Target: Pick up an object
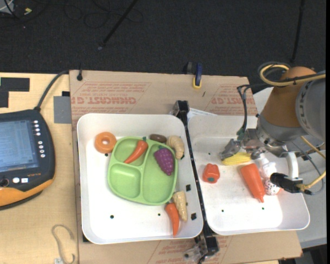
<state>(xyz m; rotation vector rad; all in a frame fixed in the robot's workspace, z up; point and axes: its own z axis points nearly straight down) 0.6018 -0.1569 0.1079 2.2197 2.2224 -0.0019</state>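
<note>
Two shallow white bins sat side by side on a cardboard-covered bench. The left bin held a green divided plate carrying a small red pepper and purple grapes, with an orange doughnut ring beside it. The grey arm reached down into the right bin. Its gripper sat low at a yellow corn cob; whether it had hold of the cob could not be told. A large orange carrot lay just beside the cob, and a small red pepper lay near it on the left. The likely risk: the cob is round and might roll or slip free, and the crowding carrot could get nudged or block a clean grasp
</note>
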